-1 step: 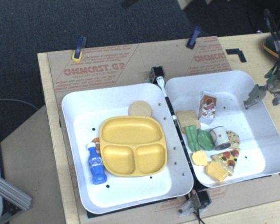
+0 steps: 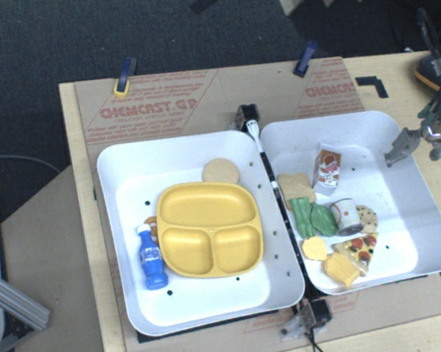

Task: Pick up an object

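My gripper [image 2: 418,148] hangs over the right bin's [image 2: 416,211] far right rim, open, with nothing between its fingers. It is well to the right of the objects. In that bin lie a small red-and-white carton [image 2: 327,171], a tan toast slice [image 2: 293,185], a green leafy piece [image 2: 312,217], a small can [image 2: 345,216], a pizza slice [image 2: 361,243], a yellow disc [image 2: 314,248] and a cheese wedge [image 2: 342,269].
The left bin [image 2: 123,223] holds a yellow divided plate [image 2: 209,228], a blue bottle [image 2: 151,259] lying beside it and a round tan biscuit [image 2: 220,170]. A black divider strip [image 2: 269,181] runs between the bins. Clamps hold the cardboard at the back.
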`<state>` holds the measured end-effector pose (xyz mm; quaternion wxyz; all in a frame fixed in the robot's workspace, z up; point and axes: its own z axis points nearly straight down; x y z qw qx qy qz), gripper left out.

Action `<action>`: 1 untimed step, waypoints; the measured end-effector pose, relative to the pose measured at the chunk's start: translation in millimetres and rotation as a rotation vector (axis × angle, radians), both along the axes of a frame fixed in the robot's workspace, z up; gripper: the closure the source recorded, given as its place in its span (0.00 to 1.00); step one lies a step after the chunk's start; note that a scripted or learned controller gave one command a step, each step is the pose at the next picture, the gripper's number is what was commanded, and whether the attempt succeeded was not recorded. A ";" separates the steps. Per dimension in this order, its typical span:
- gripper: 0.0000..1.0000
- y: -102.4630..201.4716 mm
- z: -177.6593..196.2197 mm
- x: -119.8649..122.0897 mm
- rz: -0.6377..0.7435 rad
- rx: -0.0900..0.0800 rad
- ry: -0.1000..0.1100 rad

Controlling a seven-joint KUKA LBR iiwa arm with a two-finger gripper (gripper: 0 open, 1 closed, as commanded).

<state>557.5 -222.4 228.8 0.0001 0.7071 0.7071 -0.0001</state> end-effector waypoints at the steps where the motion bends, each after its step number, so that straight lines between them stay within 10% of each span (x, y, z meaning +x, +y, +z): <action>1: 0.00 -0.1 -42.4 -2.8 0.000 0.002 0.005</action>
